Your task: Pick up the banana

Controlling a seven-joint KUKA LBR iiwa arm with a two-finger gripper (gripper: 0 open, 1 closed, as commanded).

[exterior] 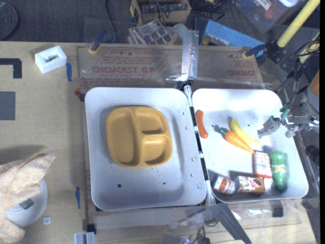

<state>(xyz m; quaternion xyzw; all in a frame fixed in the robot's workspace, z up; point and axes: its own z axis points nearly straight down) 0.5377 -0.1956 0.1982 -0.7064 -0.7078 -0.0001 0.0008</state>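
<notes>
Yellow banana (242,132) lies against the carrot (234,138), so your gripper (274,124) hovers beside it; finger state unclear.

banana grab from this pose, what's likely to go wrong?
1. The banana lies touching the carrot, so closing fingers may catch the carrot or push both.
2. The gripper sits to the banana's right, near the right bin wall, so it has to shift over before descending.
3. The red-and-white box and green bottle lie close below and may get bumped.
</notes>
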